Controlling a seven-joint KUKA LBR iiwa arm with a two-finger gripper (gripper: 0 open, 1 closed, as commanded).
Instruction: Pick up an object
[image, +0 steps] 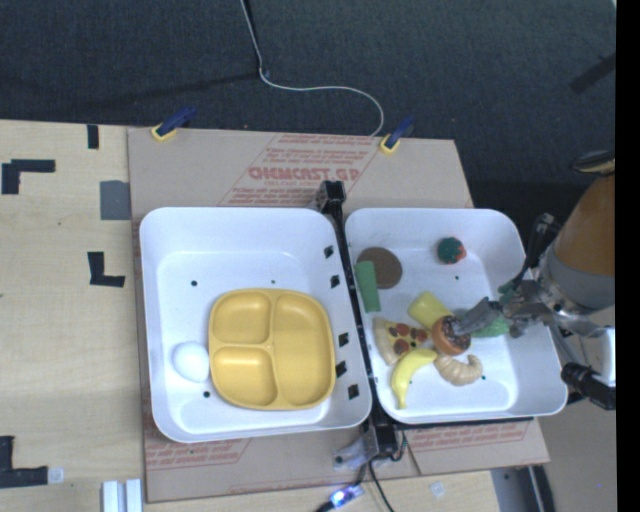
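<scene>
- Bench (60, 330): tan, black marks on the left; cardboard sheet (300, 170) with red print under both bins, clipped at its top edge.
- Left bin (170, 240): white, shallow. Touches the right bin along the middle seam.
- Right bin (500, 240): white, shallow, crowded in its lower left part.
- Arm (590, 250): grey with orange band, enters from the right, reaches over the right bin's right rim.
- Tray (271, 348): yellow, three compartments, lies flat in the left bin, centre to lower part.
- Egg (189, 361): white, just beside the tray's left edge.
- Pizza slice (398, 340): flat, dark toppings, right bin near the seam.
- Banana (410, 372): yellow, below the pizza slice, overlapping it.
- Brown disc (382, 266): upper left of the right bin; green block (368, 286) touching its lower left edge.
- Croissant (460, 371): tan, right of the banana.
- Yellow piece (428, 309): above the doughnut, near it.
- Doughnut (450, 335): brown-red, small, between the yellow piece and the croissant.
- Ball (450, 250): green and red, alone in the upper right, well apart from the pile.
- Gripper (458, 328): low in the right bin, tip down at the doughnut; cannot tell whether it is released or clenched, nor whether it has anything.
</scene>
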